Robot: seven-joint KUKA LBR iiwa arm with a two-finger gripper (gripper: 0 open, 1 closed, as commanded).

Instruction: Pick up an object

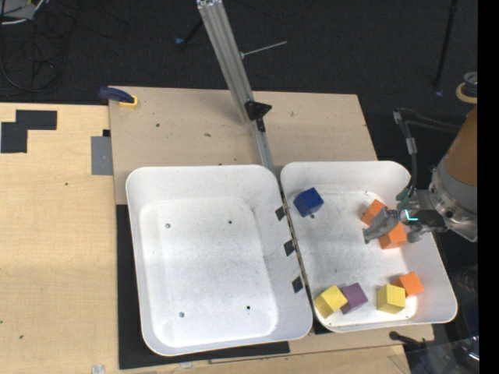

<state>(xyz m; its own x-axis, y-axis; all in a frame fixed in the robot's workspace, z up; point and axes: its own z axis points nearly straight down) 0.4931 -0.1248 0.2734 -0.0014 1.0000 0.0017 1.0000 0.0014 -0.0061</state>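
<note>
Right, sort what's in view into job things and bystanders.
Job:
end effector, low in the right bin
orange blocks beside it
blue block
yellow blocks
purple block
orange block

Lying about:
left bin
aluminium rail
blue clamp

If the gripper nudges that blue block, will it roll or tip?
The blue block looks cube-shaped with flat faces, so it would likely slide rather than roll. It sits alone on the right bin's smooth floor, so a push may send it skidding. It looks rigid and probably light.
</note>
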